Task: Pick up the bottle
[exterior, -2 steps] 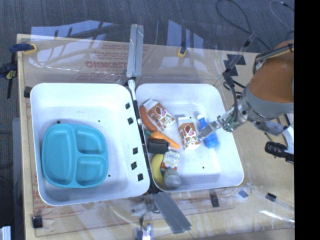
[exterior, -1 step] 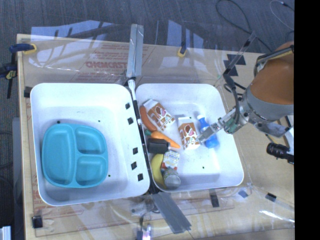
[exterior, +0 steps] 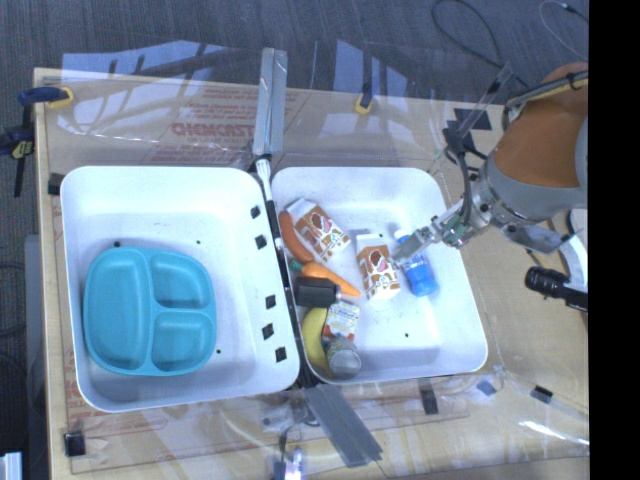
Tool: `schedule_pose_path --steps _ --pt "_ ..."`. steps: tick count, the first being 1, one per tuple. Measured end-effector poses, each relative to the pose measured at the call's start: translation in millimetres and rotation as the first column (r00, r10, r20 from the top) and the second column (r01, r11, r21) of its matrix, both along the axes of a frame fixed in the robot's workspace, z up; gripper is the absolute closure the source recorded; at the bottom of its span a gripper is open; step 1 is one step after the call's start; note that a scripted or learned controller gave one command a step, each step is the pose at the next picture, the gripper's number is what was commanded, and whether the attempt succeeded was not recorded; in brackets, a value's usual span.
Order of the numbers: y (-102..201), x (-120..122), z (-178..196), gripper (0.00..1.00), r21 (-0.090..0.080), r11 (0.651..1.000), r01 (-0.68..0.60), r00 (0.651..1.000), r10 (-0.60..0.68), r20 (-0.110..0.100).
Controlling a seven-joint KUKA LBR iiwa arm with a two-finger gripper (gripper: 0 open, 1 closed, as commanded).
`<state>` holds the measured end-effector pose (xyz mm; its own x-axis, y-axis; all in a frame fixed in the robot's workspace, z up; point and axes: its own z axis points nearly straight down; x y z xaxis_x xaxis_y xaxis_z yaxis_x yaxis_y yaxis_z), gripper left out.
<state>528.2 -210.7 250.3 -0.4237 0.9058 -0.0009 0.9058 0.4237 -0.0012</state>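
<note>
Blue bottle (exterior: 419, 272) lies in the right bin (exterior: 455, 343), toward its right side, tilted w/ its pale cap end up-left and body running down-right. Gripper (exterior: 412, 249) sits right at the bottle's upper end, reaching in from the right on the grey arm (exterior: 480, 213) w/ the orange band (exterior: 543, 138) above the wrist. Fingertips overlap the cap end of the bottle in this view; can't tell whether they touch it or hang just above. Finger spacing too small and blurred to read: can't tell if apart or together, and can't tell that the bottle is between them. Bottle body rests on the bin floor.

Just left of the bottle: a small brown-and-white carton (exterior: 378, 270), nearly touching it. Further left, a 2nd carton (exterior: 320, 232) of the same print, near the bin's upper-left corner, w/ a sausage-like orange-red item (exterior: 289, 236) beside it along the left wall. Below those: a carrot (exterior: 330, 278), a black block (exterior: 314, 293), a banana (exterior: 314, 336), and a clear jar-like item w/ grey lid (exterior: 343, 356) at the bottom edge.

Left bin (exterior: 150, 193) holds a light-blue divided tray (exterior: 148, 309), 3 compartments, lower-left area, well apart from the gripper.
</note>
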Motion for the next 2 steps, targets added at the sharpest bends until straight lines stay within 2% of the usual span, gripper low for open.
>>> schedule_pose_path --steps 1,2 --pt "-0.3 9.6 8.6 0.00 -0.001 0.999 0.041 0.999 -0.041 0.001" --pt "0.9 -22.7 9.2 0.00 0.001 0.998 0.069 0.998 -0.069 -0.002"
